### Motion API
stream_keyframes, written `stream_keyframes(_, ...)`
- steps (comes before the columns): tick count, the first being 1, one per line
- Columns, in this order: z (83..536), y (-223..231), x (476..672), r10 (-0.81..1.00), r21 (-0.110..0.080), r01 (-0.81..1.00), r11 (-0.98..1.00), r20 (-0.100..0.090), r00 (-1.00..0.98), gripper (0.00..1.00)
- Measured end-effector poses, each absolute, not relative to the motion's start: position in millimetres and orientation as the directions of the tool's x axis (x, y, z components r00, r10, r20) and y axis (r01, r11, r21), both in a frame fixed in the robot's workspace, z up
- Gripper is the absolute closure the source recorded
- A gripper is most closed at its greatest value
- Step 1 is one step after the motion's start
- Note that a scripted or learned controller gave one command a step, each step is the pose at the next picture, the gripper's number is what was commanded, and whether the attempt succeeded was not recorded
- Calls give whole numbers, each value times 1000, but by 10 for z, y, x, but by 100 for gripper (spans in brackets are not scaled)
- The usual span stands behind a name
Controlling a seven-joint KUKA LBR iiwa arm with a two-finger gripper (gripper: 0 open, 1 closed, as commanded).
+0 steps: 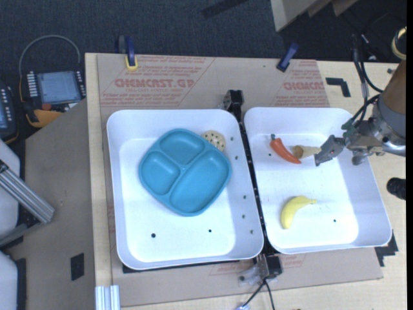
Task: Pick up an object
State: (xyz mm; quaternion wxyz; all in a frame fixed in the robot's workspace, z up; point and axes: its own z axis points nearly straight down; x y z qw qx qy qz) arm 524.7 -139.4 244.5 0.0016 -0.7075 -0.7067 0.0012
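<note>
- Left bin (122,173): a blue divided plate (185,171) lies near the middle, a round cookie (213,138) tucked against its far edge; a grasp there could snag the plate rim.
- Right bin (368,199): an orange chili pepper (284,150) touches a small tan piece (306,152); a banana (293,210) lies apart, nearer the front.
- Gripper (328,152): just right of the tan piece, over the bin floor, holding nothing; open or closed cannot be told. Closing here risks nudging both pieces aside or pinching neither.
</note>
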Motion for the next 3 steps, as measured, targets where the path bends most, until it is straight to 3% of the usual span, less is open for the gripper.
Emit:
stream_keyframes(1, 2463, -1394, 5258, 1000, 0, 1000, 0, 0, 0, 0)
stream_keyframes(2, 1993, -1449, 5182, 1000, -1, 1000, -1, 1, 1, 0)
stream_keyframes(3, 1510, -1504, 5237, 1000, -7, 1000, -1, 2, 1, 0)
